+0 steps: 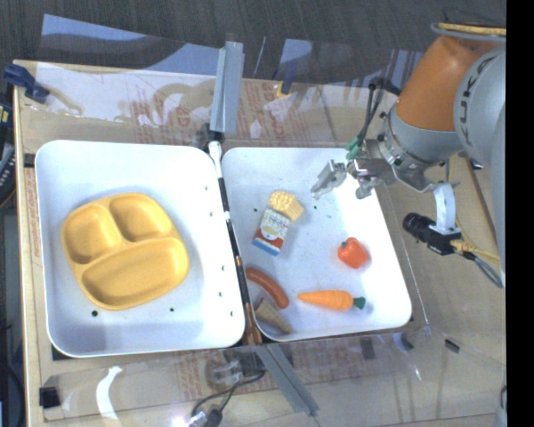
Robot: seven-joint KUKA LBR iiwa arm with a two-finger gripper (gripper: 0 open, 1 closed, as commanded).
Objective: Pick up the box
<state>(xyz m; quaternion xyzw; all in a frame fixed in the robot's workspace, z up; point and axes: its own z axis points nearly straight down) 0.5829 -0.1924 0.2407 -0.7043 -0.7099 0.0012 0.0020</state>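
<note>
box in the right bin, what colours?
The box is red and white with a yellow top, clearest in the camera view.

arm cut off at top right, brown item partly hidden at bin corner

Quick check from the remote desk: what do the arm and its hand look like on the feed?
The arm is grey with a broad orange band above the wrist. Its hand is small, metallic silver-grey, with thin pale fingers. A thin dark cable runs down beside the wrist. A white bracket and a black cylindrical part hang off the wrist's lower side.
</note>
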